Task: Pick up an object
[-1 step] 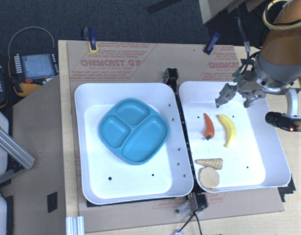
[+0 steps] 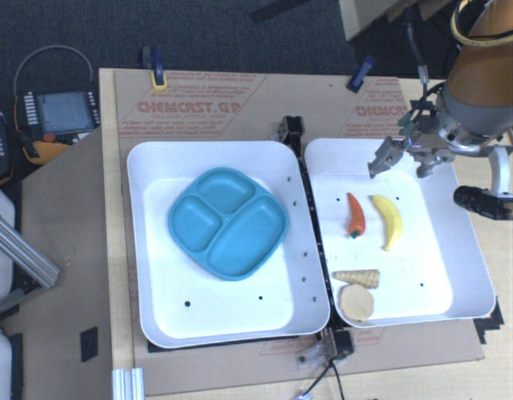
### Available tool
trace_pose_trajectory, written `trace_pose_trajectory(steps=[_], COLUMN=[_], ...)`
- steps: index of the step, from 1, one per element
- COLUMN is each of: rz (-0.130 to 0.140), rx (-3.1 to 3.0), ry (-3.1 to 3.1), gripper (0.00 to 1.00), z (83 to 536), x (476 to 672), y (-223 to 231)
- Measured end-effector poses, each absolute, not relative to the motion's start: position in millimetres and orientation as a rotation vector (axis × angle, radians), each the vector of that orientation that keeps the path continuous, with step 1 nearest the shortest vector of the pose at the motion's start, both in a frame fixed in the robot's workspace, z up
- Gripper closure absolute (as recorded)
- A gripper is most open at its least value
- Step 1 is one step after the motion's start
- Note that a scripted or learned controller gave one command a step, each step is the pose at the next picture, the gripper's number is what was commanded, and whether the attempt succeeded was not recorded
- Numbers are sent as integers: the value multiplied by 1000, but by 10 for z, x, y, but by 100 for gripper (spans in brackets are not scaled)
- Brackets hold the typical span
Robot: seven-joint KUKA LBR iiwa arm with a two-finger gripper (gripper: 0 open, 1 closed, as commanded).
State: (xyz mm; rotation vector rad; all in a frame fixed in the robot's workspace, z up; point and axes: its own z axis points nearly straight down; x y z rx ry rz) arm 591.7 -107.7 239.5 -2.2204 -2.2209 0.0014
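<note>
In the right bin lie an orange carrot, a yellow banana, a tan ice-cream cone and a pale round cookie. My gripper hangs open over the bin's far edge, its two fingers spread wide, up and to the right of the carrot and banana. Nothing sits between the fingers. The left bin holds a blue divided plate.
The arm's grey and orange body fills the upper right corner. A black clamp sits between the bins at the far side. Cardboard underlies both bins. A pendant with a screen lies at the far left.
</note>
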Motion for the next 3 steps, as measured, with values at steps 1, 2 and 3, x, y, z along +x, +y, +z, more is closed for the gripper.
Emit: trace_pose_trajectory(steps=[1,2,3], rz=[2,7,4], rx=[-2220,-2216,-2219], ry=[-2219,-2216,-2218], gripper=[0,0,0], z=[1813,1176,824], x=[5979,5946,5939], y=[-1083,-1043,-1036])
